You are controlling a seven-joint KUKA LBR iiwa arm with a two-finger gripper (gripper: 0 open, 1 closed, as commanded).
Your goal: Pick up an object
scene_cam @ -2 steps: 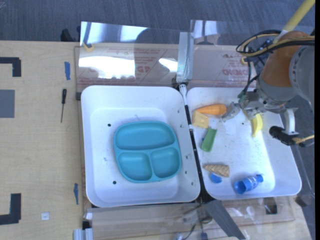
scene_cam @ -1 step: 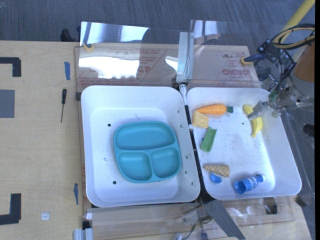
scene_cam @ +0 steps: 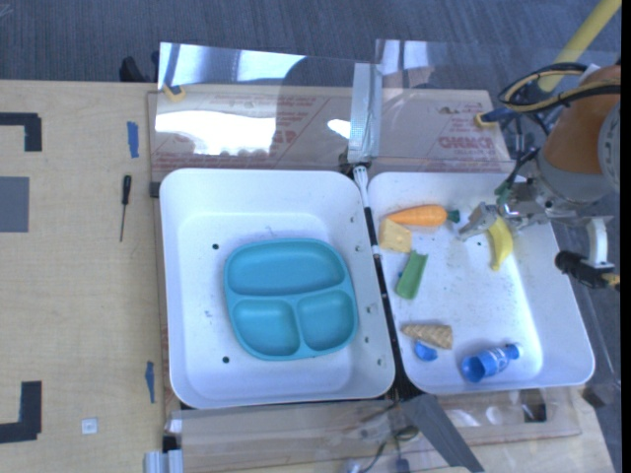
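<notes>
Hovering at approx 2 o'clock of the right bin (scene_cam: 552, 363), the hand (scene_cam: 490, 217) sits right by the top of the banana (scene_cam: 501, 243); can't tell from this angle whether it's got hold of anything or is released. Banana lies near the bin's 3 o'clock wall, long axis running 12-to-6. Judging by looks it's a toy: light, stiff, smooth plastic skin, prob. slippery, curved so it may roll. Best grip is across the thick middle, not the tapered tip. Other options nearby: carrot (scene_cam: 419, 217) at 11 o'clock, cheese wedge (scene_cam: 395, 236) just below it, green block (scene_cam: 411, 275) toward centre, blue bottle (scene_cam: 487, 361) at 6 o'clock. Left bin holds a teal divided plate (scene_cam: 290, 298).
</notes>
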